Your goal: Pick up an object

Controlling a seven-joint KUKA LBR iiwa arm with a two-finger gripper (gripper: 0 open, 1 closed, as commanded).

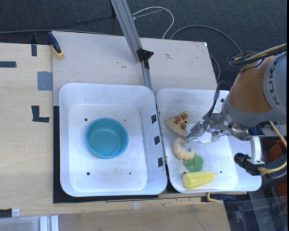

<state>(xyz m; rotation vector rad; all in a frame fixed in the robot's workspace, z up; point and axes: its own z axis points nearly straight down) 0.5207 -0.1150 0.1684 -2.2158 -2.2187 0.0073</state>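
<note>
The right bin (198,96) holds a pizza slice toy (178,122), a pale curled croissant-like piece (181,149), a green leafy piece (194,163) and a yellow corn-like piece (198,179). My gripper (195,133) reaches in from the right and hangs just above the curled piece, right of the pizza slice. Its fingers look slightly parted with nothing between them. A blue bowl (106,137) sits in the left bin (72,96).
A slanted metal pole (131,29) crosses the bench above the bins. Cables (192,30) loop behind the right bin. The arm's orange band (250,88) hangs over the right bin's right side.
</note>
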